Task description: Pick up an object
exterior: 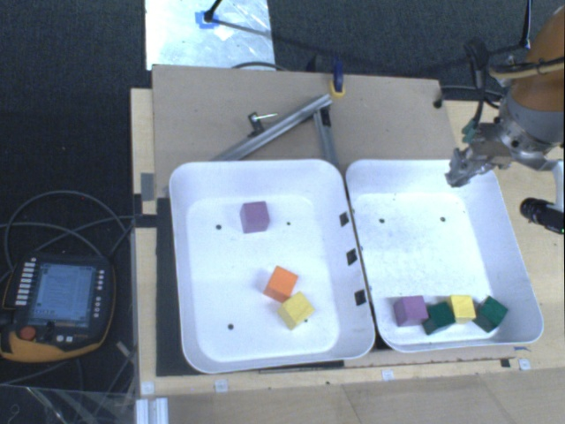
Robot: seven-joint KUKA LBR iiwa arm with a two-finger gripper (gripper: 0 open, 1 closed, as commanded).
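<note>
The grey two-finger gripper point(461, 177) hovers over the right shallow white plastic bin's point(508, 237) upper edge — whether its jaws are parted cannot be told. Well below the jaws sits a small yellow cube point(463, 306).

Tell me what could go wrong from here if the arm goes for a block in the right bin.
The four blocks there, purple, dark green, yellow and green, crowd together along the near wall of the right bin, so the tool could jam on a neighbour or the wall. It hangs at the far rim, which it could clip when descending.
</note>
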